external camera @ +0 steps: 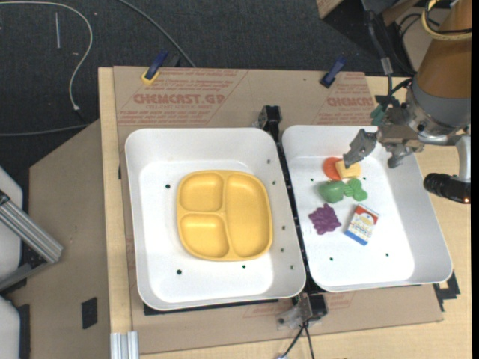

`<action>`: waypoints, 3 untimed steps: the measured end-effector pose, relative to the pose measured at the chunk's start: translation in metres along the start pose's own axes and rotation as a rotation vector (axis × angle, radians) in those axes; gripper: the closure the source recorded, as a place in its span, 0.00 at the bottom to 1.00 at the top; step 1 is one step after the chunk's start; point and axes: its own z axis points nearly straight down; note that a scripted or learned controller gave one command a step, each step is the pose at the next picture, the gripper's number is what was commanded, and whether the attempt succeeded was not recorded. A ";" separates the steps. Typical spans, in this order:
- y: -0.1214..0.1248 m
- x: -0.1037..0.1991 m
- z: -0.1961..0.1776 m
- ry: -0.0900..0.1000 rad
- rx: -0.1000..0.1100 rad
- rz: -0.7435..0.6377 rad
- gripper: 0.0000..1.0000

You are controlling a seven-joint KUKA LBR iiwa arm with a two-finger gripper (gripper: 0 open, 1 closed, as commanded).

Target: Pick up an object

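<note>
- The desk (112, 200) carries two shallow white plastic bins side by side on a sheet of printed brown cardboard (194, 96).
- The left bin (142, 163) holds a yellow three-compartment plastic plate (224, 215), lying flat near the bin's middle.
- The right bin (419, 253) holds a cluster of small toys in its upper-middle part.
- A yellow block-shaped toy (348, 171) lies at the 12 o'clock end of the cluster, touching a round orange-red toy (331, 167) at its 9 o'clock side.
- A green leafy plastic toy (343, 191) lies just at 6 o'clock of those two, touching them.
- A purple bunch-of-grapes toy (323, 219) sits near the green one, at about its 7 o'clock.
- A small white box with red and blue print (361, 224) lies tilted just beside the grapes, at their 3 o'clock.
- The grey arm with its orange band (447, 51) comes in from 3 o'clock.
- The pincer (372, 150) stands with its fingers spread apart, released, gripping nothing.
- One grey finger (359, 149) slants down to the yellow block and appears to touch its top; the other hangs over bare bin floor at 3 o'clock of the toys.
</note>
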 end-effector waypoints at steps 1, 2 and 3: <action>0.002 0.000 -0.007 -0.001 -0.013 -0.002 0.00; 0.011 0.000 0.039 0.000 -0.009 -0.002 0.00; 0.007 0.007 0.101 0.001 -0.006 -0.002 0.00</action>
